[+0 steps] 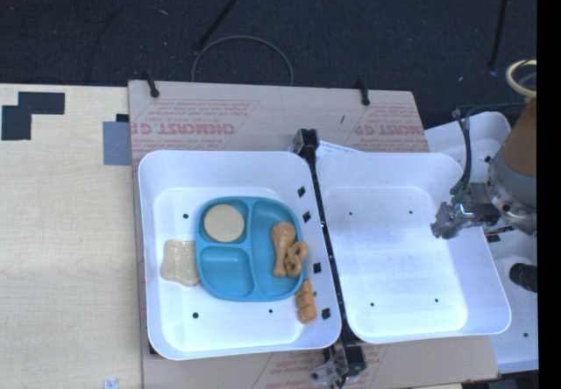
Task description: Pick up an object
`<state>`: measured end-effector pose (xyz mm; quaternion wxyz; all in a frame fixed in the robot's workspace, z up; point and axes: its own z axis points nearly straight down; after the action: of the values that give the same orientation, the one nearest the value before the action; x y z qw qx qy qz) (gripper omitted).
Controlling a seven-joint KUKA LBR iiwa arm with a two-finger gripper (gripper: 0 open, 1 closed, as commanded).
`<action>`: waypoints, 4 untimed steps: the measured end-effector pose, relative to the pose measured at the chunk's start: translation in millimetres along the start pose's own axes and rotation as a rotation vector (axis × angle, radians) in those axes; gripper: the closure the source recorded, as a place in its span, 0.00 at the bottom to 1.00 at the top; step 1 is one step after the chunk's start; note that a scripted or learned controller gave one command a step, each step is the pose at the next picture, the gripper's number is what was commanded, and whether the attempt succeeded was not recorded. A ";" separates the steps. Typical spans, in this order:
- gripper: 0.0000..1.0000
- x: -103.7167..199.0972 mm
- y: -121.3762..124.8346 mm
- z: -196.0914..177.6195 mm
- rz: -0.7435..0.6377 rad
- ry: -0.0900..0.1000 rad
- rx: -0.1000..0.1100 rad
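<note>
The pincer point(443, 225) hangs over the right bin's point(412, 326) right side; I cannot tell how it stands. Candidates lie in the left bin point(166, 177): a blue divided tray point(232, 278) with a round biscuit point(223, 222) and pretzel-like pieces point(287, 249). These look light, stiff and brittle; the pretzel's narrow middle seems the best hold.

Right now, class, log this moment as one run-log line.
hand: over right bin, nothing seen held | blue tray: left bin | task: not done
</note>
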<state>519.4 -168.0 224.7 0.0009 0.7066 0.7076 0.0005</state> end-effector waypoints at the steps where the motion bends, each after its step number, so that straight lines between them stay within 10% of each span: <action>1: 1.00 -0.8 0.8 -38.3 0.000 0.000 0.000; 4: 1.00 162.9 7.1 -40.0 -0.004 0.003 0.005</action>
<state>526.2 -5.1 264.6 -0.0019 0.7054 0.7089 -0.0004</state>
